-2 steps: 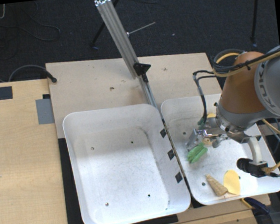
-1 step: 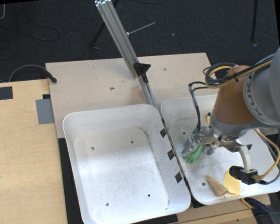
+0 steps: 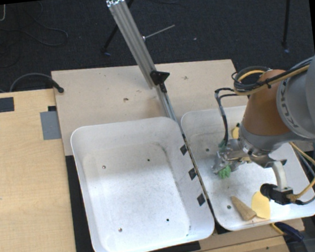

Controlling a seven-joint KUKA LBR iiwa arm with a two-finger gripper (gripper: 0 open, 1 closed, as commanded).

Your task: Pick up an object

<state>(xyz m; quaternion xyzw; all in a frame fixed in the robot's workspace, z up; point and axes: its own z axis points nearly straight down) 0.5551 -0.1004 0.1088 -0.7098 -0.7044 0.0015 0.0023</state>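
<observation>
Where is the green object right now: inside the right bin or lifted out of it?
Inside the right bin. The green object sits low against the bin floor beneath the end effector; whether it is gripped, cannot tell.

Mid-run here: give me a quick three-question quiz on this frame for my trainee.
1. True or false: the gripper is over the left bin.
2. Which object lies closest to the gripper: A) green object, B) tan wedge, C) yellow piece?
3. Which two objects lie side by side near the right bin's front edge?

Key: 1 false, it is over the right bin. 2 A. 3 the tan wedge and the yellow piece.
</observation>
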